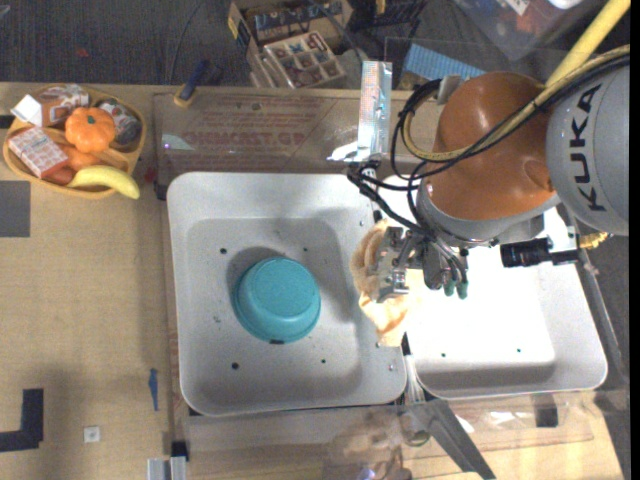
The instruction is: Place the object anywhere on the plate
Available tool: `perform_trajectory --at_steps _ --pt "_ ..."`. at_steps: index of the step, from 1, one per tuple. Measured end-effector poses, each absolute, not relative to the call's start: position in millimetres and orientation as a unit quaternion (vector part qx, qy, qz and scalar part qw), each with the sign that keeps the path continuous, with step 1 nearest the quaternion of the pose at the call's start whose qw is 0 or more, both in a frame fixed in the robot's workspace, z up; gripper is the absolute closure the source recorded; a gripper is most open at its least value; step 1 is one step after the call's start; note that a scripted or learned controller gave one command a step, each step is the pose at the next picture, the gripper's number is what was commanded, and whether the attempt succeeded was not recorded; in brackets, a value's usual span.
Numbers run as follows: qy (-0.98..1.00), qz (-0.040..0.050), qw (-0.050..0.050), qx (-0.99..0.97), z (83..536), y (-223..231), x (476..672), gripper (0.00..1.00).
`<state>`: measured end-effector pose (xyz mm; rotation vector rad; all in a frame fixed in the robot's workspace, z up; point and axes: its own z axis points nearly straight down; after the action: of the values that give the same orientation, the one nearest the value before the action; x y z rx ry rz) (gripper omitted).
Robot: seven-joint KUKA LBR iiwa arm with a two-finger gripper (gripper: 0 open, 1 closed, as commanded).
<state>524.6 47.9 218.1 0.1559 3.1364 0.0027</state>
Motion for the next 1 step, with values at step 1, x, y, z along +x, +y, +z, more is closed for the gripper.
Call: perform_trajectory --at_steps 1 --pt "1.0 0.001 0.002 0.001 222.5 98.3 517.6 1.0"
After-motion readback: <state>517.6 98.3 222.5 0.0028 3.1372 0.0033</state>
